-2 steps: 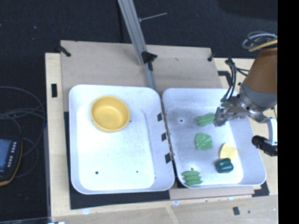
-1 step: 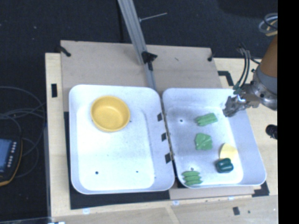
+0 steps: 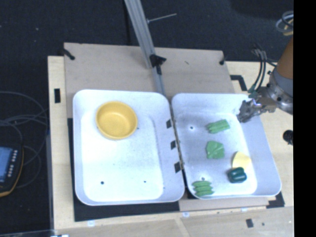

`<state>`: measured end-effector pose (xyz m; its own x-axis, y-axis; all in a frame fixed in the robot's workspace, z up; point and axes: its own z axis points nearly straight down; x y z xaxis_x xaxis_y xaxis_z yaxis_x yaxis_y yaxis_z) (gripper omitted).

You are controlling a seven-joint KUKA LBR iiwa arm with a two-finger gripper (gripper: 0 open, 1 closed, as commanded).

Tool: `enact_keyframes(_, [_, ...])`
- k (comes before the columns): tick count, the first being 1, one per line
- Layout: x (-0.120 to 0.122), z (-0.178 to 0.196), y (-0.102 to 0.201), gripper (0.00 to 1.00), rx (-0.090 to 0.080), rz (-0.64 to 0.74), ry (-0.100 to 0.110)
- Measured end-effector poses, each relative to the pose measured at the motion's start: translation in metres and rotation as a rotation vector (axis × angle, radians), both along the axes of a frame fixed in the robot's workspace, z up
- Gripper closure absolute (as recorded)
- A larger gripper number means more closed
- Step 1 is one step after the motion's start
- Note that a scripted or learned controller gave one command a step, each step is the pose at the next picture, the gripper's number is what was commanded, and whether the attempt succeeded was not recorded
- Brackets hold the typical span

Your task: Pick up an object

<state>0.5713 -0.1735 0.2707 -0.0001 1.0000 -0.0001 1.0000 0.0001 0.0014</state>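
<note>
In the right bin (image 3: 197, 107) lie several small things: a green ridged piece (image 3: 217, 127) near the middle, a green leafy piece (image 3: 215, 149) below it, a green ridged piece (image 3: 202, 187) at the front edge, a yellow wedge (image 3: 240, 159) and a dark green block (image 3: 237, 175) at the front right. A yellow bowl (image 3: 116, 120) sits in the left bin (image 3: 123, 177). My gripper (image 3: 245, 112) hangs over the right bin's far right rim, to the right of and above the upper green piece. I see nothing held in it.
A grey metal bar (image 3: 143, 33) slants from the top down to the gap between the bins. The arm's wrist and cables (image 3: 276, 90) enter at the right edge. A handheld pendant (image 3: 9, 169) lies off the bench at the left.
</note>
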Motion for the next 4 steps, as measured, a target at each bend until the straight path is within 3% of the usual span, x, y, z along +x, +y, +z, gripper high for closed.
enact_keyframes(3, [0.007, -0.025, 0.157, 1.0, 0.001, 0.004, 0.002])
enact_keyframes(4, [0.014, -0.017, 0.207, 1.0, 0.001, 0.004, 0.001])
